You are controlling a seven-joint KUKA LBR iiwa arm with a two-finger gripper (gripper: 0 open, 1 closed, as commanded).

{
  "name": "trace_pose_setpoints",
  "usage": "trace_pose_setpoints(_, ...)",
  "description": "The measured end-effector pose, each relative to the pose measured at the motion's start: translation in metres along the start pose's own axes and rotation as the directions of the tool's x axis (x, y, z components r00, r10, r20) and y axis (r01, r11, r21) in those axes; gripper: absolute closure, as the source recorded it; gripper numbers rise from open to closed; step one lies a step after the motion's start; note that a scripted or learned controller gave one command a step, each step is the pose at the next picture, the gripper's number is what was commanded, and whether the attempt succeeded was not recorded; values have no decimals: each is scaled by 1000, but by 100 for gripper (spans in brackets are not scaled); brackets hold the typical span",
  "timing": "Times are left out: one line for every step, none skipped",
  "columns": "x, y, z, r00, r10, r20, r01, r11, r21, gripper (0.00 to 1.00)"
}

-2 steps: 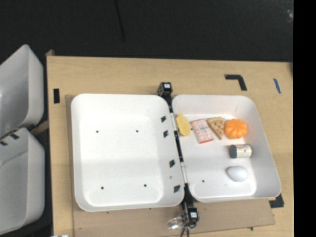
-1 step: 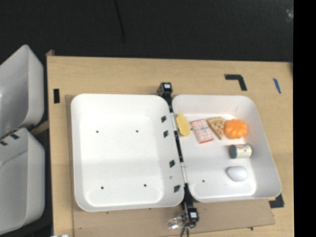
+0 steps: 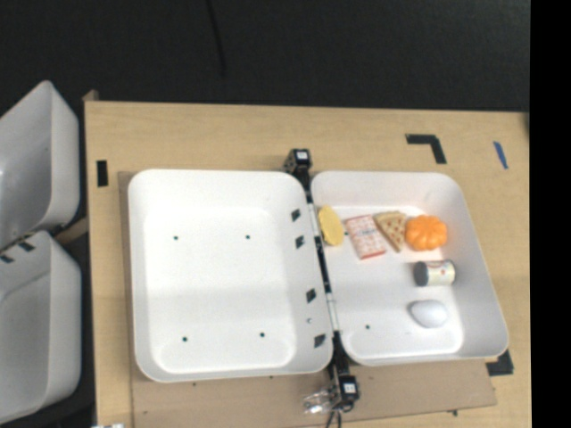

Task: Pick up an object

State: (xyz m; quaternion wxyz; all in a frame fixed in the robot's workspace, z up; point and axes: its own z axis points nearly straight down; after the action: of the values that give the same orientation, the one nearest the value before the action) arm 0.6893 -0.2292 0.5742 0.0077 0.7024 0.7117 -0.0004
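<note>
A: What carries it all?
B: A tan bench (image 3: 268, 136), set against a dark surround.
A: And straight on it?
B: Two white bins, touching along their inner edges: the left bin (image 3: 143, 266) and the right bin (image 3: 477, 283). Dark clips (image 3: 297, 160) sit at both ends of the seam. Black (image 3: 426, 145) and blue (image 3: 500, 154) marks lie near the far right corner.

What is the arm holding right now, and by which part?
Nothing can be seen held. All the items lie loose in the right bin: orange pumpkin, small can, white egg-shaped piece, yellow piece.
</note>
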Motion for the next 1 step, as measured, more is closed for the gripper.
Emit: trace_pose_setpoints(0,0,1,1000,-2,-1,2,1000,2,0)
